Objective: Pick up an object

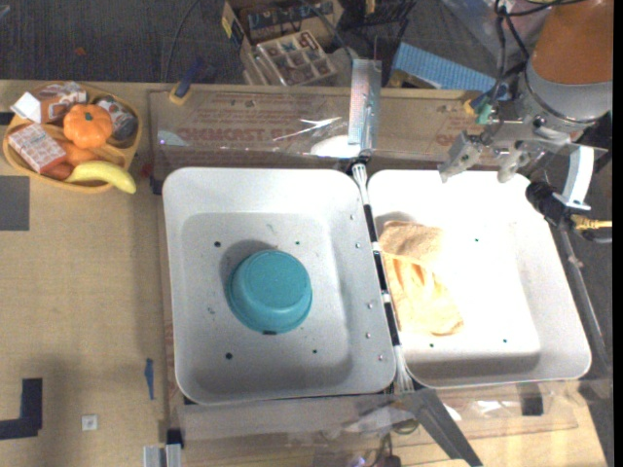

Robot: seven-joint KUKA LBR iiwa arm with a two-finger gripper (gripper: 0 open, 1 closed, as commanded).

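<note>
— Looking down on the bench (78, 290), what sits in the two white bins?

— Left bin (195, 202): a teal bowl (271, 291), upside down by the look of its flat top, resting near the middle of the floor. Right bin (526, 261): a pale yellow-orange cloth (421, 278), crumpled, lying along the bin's left wall, close to the divider between the bins.

— And the arm?

— It reaches in from the right. The orange band (579, 27) shows at the far right corner, the grey wrist below it. The gripper (484, 157) hangs over the far edge of the right bin, above bare white floor.

— Open or closed?

— Its two fingers (458, 160) stand apart with a clear gap, and nothing lies between them. So spread and carrying nothing.

— How close to the cloth?

— Apart from it. The cloth lies nearer and further left than the fingertips; no contact. The bowl is well apart, in the other bin.

— Anything else on the bench?

— At the far left, a shallow basket (29, 159) with a small orange pumpkin (88, 125), a banana (104, 174) and some small packets. A clear plastic sheet lies along the far side behind the bins.
</note>
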